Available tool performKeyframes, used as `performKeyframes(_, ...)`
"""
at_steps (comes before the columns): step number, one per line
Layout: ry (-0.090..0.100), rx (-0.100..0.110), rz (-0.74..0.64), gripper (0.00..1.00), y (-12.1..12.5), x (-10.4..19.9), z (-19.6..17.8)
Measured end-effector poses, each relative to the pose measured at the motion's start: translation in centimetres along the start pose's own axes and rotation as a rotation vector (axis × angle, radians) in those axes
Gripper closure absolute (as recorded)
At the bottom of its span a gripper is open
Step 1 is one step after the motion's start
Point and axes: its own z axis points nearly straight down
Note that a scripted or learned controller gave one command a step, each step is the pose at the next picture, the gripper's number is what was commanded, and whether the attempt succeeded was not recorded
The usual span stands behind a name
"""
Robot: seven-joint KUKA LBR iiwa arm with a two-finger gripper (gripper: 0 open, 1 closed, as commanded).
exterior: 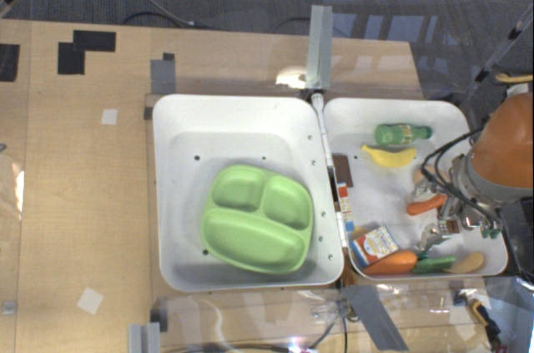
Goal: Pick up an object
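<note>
— White plastic on both bins; what do you have in the right bin (455, 116) on your desk (75, 201)?

— You have a green bottle (402, 133) lying on its side near the far wall, with a yellow banana (389, 156) just in front of it. Along the near wall lies an orange carrot (390, 263), long and tapered, its green leafy end (435, 264) pointing right. A small carton (375, 243) with red, white and blue print touches the carrot from behind. A tan, rounded piece (470, 262) sits by the near right corner, and a dark flat packet (340, 183) leans along the left wall.

— And your gripper?

— Your gripper (434, 233) hangs low over the right part of that bin, just above the carrot's leafy end, beside a small orange-red item (425, 206). You cannot tell how far its fingers are spread, and nothing is visibly held.

— The left bin (179, 126)?

— You see a light green divided plate (258, 217) with three compartments resting in it.
</note>
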Motion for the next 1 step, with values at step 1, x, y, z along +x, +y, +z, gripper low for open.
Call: performKeyframes(1, -0.019, 0.004, 0.019, 0.00, 0.15, 0.94, -0.27)
